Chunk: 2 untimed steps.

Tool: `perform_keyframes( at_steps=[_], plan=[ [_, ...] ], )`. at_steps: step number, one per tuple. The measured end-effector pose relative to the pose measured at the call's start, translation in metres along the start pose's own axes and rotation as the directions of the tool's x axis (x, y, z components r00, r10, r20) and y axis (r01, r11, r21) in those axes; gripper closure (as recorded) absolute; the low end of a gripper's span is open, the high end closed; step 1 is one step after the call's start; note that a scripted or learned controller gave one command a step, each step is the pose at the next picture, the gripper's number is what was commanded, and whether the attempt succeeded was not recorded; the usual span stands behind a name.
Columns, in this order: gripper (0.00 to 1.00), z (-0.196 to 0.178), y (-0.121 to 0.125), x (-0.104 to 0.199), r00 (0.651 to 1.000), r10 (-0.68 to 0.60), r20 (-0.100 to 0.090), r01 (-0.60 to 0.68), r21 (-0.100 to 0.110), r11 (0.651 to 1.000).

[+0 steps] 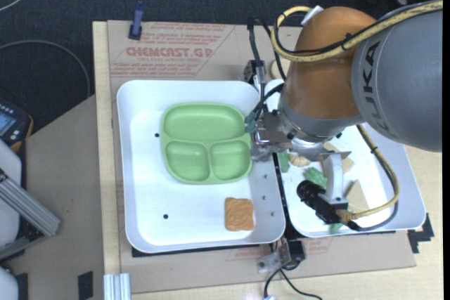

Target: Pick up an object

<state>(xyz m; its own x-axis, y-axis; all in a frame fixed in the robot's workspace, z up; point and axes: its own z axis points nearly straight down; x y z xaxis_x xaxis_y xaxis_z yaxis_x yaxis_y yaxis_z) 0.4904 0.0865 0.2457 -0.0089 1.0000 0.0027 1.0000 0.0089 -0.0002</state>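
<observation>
I've got one cam, fixed above the bench [176,38], looking down at a slant. Both white bins sit mid-frame: left bin [137,172] fully visible, right bin [401,211] partly covered by the arm [394,81], which comes in from frame right, close under the lens. Dark floor along top.

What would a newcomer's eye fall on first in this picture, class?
The big grey arm with its orange band fills the upper right, reaching down over the right bin. In the left bin lies a pale green divided tray, and nearer the front edge a small orange-brown waffle-like piece.
</observation>
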Motion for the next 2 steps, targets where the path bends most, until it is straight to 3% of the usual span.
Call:
perform_keyframes(
  at_steps=[1,2],
  plan=[
    [1.0,-0.158,-0.01,-0.005,1.0,0.006,-0.002,-0.006,-0.02,1.0],
    [1.0,-0.173,-0.011,-0.026,1.0,0.012,0.003,-0.012,-0.006,1.0]
  ],
)
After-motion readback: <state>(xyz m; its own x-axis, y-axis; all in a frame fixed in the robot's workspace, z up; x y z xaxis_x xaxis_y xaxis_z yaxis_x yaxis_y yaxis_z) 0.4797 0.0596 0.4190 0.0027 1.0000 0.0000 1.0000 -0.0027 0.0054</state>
